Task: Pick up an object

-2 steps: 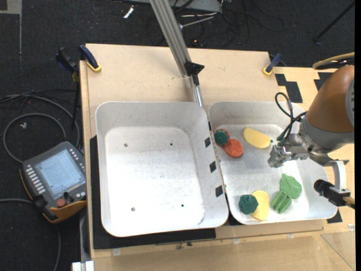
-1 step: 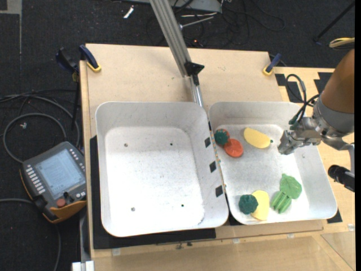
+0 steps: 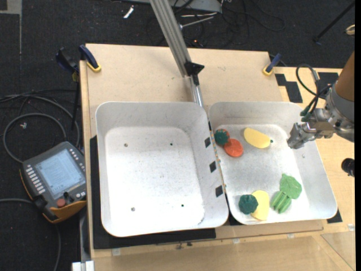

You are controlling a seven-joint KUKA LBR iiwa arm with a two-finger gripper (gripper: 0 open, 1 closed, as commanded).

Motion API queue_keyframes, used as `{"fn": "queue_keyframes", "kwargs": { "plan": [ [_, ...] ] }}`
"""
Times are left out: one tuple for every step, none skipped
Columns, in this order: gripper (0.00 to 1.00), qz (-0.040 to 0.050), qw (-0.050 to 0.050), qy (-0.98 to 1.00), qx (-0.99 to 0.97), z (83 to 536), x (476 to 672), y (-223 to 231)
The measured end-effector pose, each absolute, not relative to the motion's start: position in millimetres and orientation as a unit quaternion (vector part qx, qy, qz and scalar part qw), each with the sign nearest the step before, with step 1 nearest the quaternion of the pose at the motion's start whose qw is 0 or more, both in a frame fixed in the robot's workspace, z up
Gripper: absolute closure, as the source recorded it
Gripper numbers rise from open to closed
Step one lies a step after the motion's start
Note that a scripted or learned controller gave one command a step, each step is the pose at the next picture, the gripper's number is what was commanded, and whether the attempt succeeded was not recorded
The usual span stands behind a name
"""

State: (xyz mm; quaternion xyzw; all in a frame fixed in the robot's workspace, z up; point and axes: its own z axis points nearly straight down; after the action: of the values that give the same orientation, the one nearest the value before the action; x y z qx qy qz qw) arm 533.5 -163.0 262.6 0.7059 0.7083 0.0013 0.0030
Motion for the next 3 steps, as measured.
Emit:
{"fn": "queue_keyframes", "kwargs": {
  "plan": [
    [1.0, 0.0004, 0.0, 0.71, 0.705, 255.6, 546.7, -118.4],
    [1.0, 0.0003, 0.0, 0.71, 0.704, 240.4, 569.5, -71.8],
    [1.0, 0.0015, 0.001, 0.71, 0.704, 248.2, 592.6, -27.3]
  ]
}}
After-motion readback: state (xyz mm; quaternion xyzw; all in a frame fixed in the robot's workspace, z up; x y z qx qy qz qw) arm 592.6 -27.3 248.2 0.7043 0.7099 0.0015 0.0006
